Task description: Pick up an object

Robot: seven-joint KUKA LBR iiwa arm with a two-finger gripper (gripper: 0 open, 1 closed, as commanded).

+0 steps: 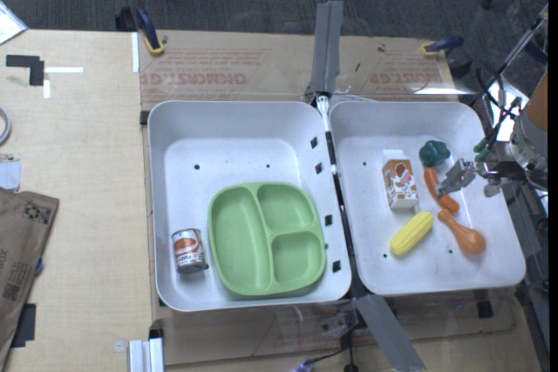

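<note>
Orange carrot (433, 185) lies crowded beside the tool (455, 179); tool opening cannot be told; neighbours may be knocked.

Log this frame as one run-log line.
gripper: over right bin, beside carrot | holding: nothing seen | left bin: green tray, can

In the right white bin lie a small white juice carton with orange print (400, 184), flat near the middle; a yellow plastic corn cob (411, 233) slanting just below it; a dark green plastic broccoli floret (434, 153); an orange plastic carrot (435, 188) beneath it; and an orange plastic drumstick (462, 233). In the left bin, a small red-labelled tin can (187, 251) stands beside a light green divided plate (265, 237).
</note>
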